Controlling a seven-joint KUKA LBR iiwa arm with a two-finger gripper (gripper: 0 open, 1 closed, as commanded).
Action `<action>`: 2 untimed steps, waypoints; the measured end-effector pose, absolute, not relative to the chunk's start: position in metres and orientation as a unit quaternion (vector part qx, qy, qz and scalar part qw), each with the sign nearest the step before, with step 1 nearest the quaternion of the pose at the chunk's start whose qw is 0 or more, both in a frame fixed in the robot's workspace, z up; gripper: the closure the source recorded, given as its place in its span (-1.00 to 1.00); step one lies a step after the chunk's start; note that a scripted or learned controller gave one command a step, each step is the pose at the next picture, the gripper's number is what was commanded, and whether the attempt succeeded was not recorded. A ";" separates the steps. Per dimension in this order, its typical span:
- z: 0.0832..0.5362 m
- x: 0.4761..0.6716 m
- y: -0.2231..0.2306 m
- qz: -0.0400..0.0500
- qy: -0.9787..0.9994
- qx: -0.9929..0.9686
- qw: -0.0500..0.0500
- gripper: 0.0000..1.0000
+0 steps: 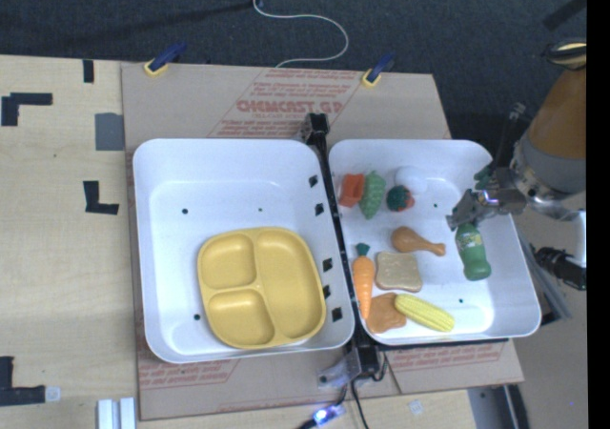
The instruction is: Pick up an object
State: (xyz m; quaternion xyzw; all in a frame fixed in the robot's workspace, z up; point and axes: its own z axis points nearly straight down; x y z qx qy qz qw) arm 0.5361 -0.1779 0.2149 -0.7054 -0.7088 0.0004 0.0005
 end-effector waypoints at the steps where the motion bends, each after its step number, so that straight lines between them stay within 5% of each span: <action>1: 0.226 0.561 -0.130 -0.001 -0.710 -0.705 0.000 1.00; 2: 0.218 0.588 -0.080 0.000 -0.709 -0.705 0.000 1.00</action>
